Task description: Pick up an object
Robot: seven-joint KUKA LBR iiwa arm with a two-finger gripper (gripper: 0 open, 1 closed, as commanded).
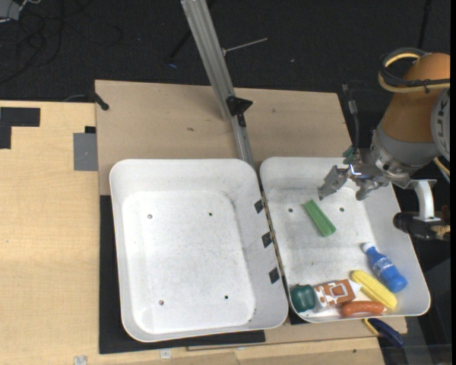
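Several small objects lying in the right bin (289,175): a green block (319,218) near the middle, tilted diagonally, flat on the white floor. Just above and to its right, the gripper (346,186), fingers spread apart, nothing between them, not touching the block. Behind it, the grey wrist and orange-banded arm (414,105) reaching in from the right. Along the bin's near right corner, a blue bottle (384,269) with a white cap, a yellow corn cob (375,288) just beside it, an orange-red sausage-like piece (361,308), a small orange and white packet (334,291), and a dark green rounded item (303,298) at the near left corner. To the left, touching edges, the left bin (129,204), on a tan bench (159,120). Slanting above, a metal rail (213,63).
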